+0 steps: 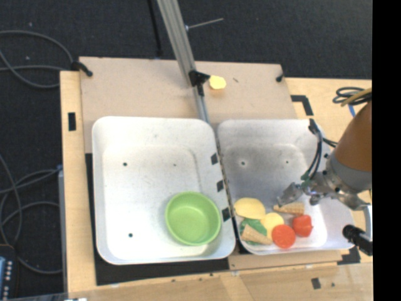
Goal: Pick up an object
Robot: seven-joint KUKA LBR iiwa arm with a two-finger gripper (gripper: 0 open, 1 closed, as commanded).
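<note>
My gripper [290,197] hangs low over the right bin [263,143], reaching in from the right, just above a heap of toy food at the bin's front. Right under it lies a tan wedge-shaped piece [289,209]. The heap also has a pale yellow piece [249,206], a round yellow piece [273,221], a green piece [249,224], a tan cone-like piece [255,234], a red tomato-like ball [283,236] and a second red piece [303,225]. Nothing is visibly held.
A green bowl [193,217] sits at the front right of the left bin [125,149]. A small yellow object [217,83] lies on the bench behind the bins, beside a slanted metal rail [178,36]. The arm's orange band [358,143] is at the right edge.
</note>
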